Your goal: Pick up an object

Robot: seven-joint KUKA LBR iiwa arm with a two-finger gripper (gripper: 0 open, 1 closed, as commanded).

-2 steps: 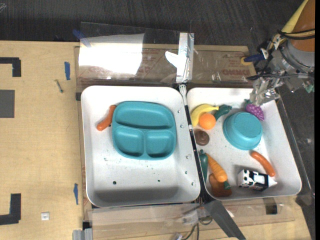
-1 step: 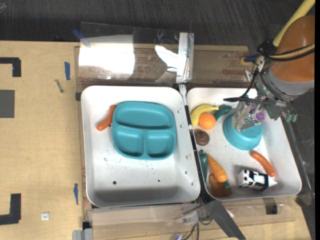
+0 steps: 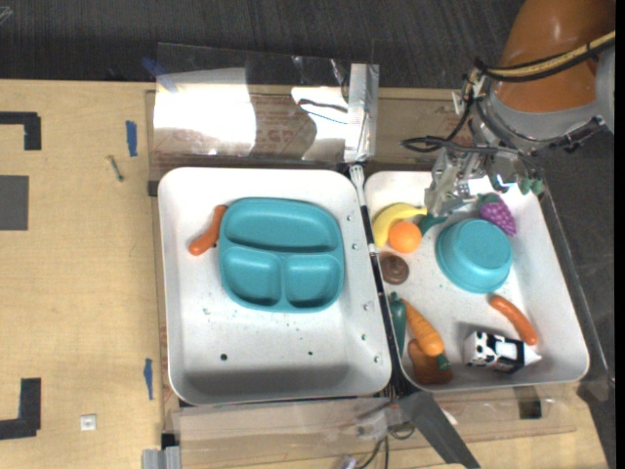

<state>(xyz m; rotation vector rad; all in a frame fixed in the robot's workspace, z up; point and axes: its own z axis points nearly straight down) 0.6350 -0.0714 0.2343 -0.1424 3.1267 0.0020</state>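
**Arm hangs over the toy bin**

The gripper point(image 3: 451, 195) hangs just behind the teal bowl point(image 3: 475, 254), at the back of the right bin point(image 3: 566, 291). I cannot tell if it is holding anything. Left of the bowl sit a yellow banana point(image 3: 393, 213) and an orange ball point(image 3: 404, 235). Purple grapes point(image 3: 499, 213) touch the bowl's back edge. A toy cow point(image 3: 498, 352) lies in front of the bowl.
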